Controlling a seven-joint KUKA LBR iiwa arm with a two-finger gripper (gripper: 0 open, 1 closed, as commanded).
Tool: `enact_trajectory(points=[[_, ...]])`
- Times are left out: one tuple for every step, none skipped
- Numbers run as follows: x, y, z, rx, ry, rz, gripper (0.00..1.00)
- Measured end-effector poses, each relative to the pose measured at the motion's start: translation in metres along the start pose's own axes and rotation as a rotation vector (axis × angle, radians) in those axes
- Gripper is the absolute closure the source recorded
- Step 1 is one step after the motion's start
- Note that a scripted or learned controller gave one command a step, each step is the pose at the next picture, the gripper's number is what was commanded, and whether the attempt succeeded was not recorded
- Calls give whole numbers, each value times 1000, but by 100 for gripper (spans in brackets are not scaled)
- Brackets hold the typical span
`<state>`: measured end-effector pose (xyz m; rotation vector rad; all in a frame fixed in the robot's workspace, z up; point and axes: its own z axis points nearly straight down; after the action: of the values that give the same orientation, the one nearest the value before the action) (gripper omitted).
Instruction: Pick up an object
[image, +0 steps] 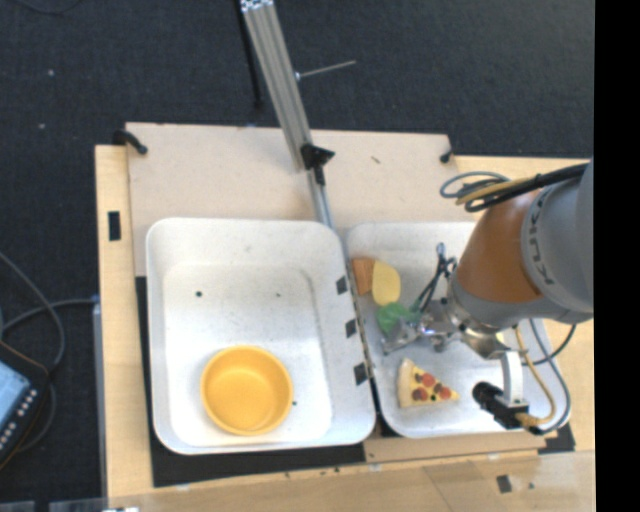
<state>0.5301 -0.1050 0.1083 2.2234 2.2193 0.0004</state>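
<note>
Reaching down into the right white plastic bin (420, 240), the claw (412, 330) sits over a small green toy (392, 318) at centre-right (I cannot tell its grip). Nothing looks lifted yet; closing and raising remain.

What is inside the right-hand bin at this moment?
In the right bin: a pizza slice, a yellow-and-orange piece and a green item. The arm covers the bin's right part.

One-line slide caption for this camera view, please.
KUKA arm's gripper low over green object in right bin; yellow bowl in left bin.
</note>
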Motion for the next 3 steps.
enact_trajectory(points=[[-1, 1, -11, -5, 0, 4, 100], [2, -1, -73, -8, -1, -5, 100], [1, 1, -124, -2, -1, -5, 100]])
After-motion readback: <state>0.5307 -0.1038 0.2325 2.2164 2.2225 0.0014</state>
